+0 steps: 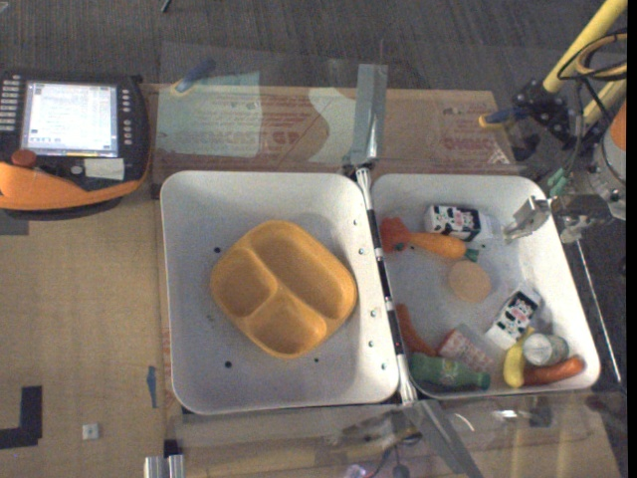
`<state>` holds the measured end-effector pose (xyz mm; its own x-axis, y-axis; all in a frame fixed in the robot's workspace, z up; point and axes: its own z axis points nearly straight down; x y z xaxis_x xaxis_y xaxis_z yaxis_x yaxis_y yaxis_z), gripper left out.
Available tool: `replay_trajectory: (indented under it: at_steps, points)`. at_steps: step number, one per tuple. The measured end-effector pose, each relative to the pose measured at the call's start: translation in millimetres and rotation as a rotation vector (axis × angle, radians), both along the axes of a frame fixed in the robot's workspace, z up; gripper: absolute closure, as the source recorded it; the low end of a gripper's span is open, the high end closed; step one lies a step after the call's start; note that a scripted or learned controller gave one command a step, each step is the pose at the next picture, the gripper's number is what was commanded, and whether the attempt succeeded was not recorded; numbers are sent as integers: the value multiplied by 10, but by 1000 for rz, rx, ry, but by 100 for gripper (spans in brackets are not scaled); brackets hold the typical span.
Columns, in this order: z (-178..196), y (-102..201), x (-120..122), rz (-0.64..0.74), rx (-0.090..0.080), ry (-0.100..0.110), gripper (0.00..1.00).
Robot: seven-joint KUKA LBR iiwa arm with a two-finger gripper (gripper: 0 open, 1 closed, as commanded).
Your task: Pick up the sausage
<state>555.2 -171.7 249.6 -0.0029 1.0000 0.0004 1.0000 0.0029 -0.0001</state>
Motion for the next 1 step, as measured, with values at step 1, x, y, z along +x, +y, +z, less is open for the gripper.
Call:
replay_trajectory:
  at_steps: [1]
  points:
    - [-1387, 242, -608, -174, -7, -28, 0]
